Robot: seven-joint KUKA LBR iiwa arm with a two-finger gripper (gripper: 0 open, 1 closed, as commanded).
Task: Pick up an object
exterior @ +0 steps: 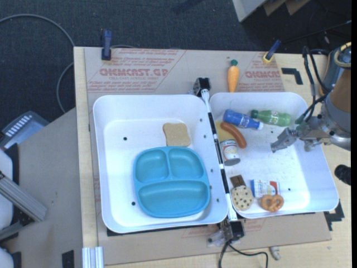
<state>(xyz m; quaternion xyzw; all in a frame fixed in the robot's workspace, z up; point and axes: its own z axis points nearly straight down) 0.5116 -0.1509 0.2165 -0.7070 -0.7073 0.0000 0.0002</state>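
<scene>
Grey two-finger gripper (283, 140) hovered low in right white bin (318, 175), grasp state impossible to tell. Nearest candidate, green plastic bottle (271, 117), lay at its 11 o'clock beside blue plastic bottle (241, 119): likely light, stiff, slippery; best pinched across mid-body.

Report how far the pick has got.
Done: the gripper is over the right bin.
In hand: nothing shows between its fingers.
Left: the whole grasp and lift. The green bottle, blue bottle, sausage and can lie on the bin floor.
</scene>
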